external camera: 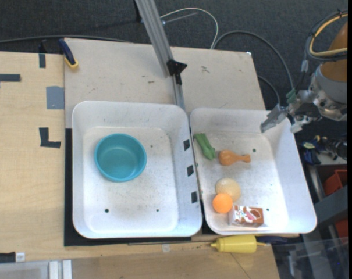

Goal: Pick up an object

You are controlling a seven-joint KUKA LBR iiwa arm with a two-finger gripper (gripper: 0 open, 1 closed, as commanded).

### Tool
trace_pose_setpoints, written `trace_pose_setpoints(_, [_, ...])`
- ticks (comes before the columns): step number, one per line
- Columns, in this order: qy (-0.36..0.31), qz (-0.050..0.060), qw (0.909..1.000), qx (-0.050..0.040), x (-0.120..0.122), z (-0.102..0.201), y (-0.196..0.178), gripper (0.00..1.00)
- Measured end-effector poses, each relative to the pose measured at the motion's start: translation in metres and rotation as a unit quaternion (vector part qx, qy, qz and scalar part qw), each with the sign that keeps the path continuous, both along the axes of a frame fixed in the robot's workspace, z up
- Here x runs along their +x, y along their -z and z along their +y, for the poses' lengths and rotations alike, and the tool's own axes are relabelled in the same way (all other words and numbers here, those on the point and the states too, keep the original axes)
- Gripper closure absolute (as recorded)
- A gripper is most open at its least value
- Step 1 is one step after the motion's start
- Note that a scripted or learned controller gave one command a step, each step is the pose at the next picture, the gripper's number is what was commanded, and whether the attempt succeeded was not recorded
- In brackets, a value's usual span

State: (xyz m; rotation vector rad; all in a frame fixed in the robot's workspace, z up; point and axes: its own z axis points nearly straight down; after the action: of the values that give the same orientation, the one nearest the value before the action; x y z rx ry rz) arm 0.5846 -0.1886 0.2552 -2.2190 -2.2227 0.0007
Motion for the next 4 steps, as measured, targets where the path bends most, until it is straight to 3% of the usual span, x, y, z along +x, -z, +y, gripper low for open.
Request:
trace_pose_setpoints(1, [0.000,0.000,1.0000,0.0000,0.000,0.000,0.000,0.00])
trace_pose_setpoints(3, [0.000,0.003,1.0000,0.0005,-0.013,0.010,0.117,0.00])
trace_pose_setpoints(4, [0.000,0.000,1.0000,-0.0012,-0.013,0.010,0.168,0.00])
